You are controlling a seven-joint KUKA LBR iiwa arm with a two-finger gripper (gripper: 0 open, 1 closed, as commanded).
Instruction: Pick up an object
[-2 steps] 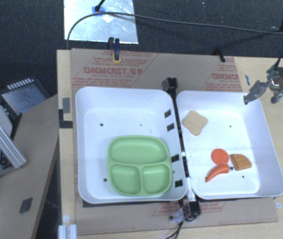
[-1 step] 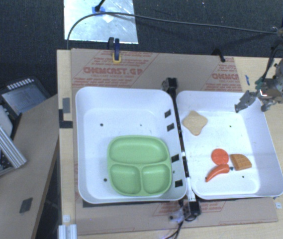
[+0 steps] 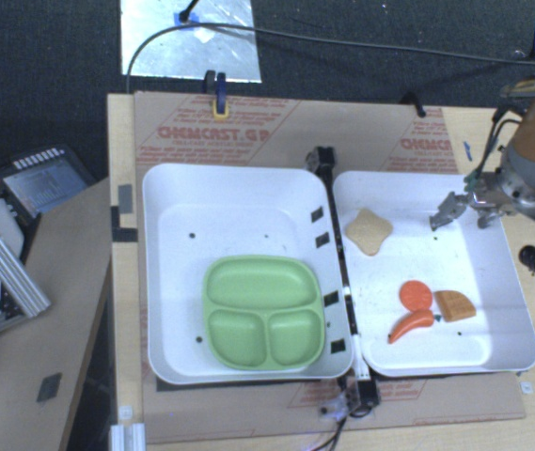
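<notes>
Clearly the risk lies in the small, low pieces in the right bin (image 3: 507,294): the end effector (image 3: 460,207) could close on air, or nudge a piece against the wall, if it descends off centre. Its fingers look slightly spread with nothing between them. It hovers over the bin's upper right part. The tan biscuit (image 3: 369,230) lies to its left, near but apart. The orange carrot (image 3: 410,326), red disc (image 3: 416,295) and brown bread piece (image 3: 455,304) cluster lower down, touching or nearly so, which could spoil a clean grip. The green tray (image 3: 262,310) sits in the left bin (image 3: 168,252).
</notes>
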